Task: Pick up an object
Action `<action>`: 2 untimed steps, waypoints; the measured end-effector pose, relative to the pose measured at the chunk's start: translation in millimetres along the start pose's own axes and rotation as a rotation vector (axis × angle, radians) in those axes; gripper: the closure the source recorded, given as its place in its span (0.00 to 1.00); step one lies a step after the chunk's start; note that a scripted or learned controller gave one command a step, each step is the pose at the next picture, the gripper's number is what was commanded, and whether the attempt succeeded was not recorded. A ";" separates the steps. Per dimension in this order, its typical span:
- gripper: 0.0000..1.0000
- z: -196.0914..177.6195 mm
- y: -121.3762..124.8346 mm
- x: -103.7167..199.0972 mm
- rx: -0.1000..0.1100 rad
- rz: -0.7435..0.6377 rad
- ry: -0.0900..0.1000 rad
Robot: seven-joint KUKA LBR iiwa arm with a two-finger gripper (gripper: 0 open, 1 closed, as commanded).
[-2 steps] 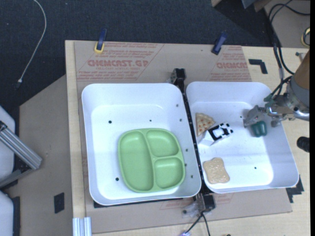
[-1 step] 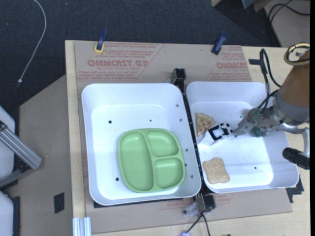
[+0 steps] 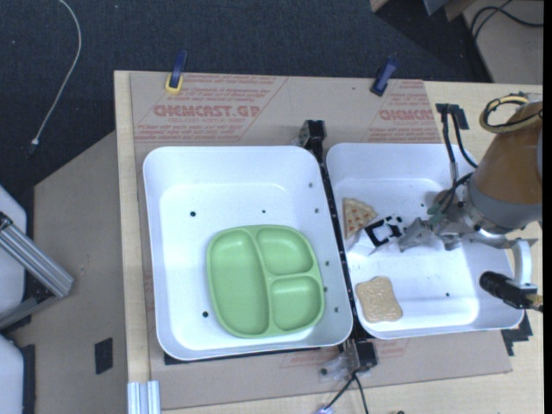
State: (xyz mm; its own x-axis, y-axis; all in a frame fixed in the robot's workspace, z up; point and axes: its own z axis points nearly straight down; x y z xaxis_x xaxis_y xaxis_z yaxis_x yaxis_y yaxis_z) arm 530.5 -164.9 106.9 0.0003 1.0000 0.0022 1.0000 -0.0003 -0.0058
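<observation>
The arm (image 3: 509, 175) is cut off at the right edge of the view and it leans down into the right bin (image 3: 431, 317). Its gripper (image 3: 385, 231) hangs near this bin's left wall; the black fingers look spread, with nothing between them. The left bin (image 3: 172, 179) carries a green divided plate (image 3: 263, 279). A toast slice (image 3: 379, 299) lies by the right bin's front-left corner, a pizza slice (image 3: 354, 215) at its left wall.

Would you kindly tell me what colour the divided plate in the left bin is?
Pale green: the three-compartment plastic plate, seen clearly in the camera view.
</observation>
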 end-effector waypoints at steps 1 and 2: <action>1.00 -13.2 1.5 -0.4 -0.007 0.000 -0.003; 1.00 -60.6 -6.2 0.0 -0.011 -0.001 -0.004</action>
State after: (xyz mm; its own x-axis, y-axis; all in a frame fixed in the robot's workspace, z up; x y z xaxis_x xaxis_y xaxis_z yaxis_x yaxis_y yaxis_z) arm 524.7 -165.1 167.5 -0.0005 1.0000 -0.0021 1.0000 0.0005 0.0052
